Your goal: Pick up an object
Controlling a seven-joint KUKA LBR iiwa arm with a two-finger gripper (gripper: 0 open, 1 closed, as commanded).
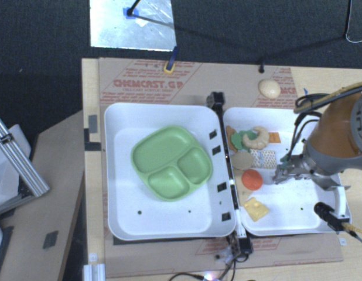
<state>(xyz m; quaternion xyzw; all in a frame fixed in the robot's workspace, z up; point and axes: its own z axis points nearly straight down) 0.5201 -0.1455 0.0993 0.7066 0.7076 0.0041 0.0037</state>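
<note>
1. Nothing is lifted yet: yellow wedge (255, 208) lies at the right bin's (298, 222) six o'clock.
2. Gripper (282, 174) hovers at the red ball's (252, 180) three o'clock; whether it grasps anything, I cannot tell.
3. Picking remains; green plate (171, 162) lies at nine o'clock.

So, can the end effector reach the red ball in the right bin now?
Probably yes. The end effector sits just beside the red ball, with bare bin floor between them. The yellow block lies apart, nearer the front, so the way looks free.
</note>
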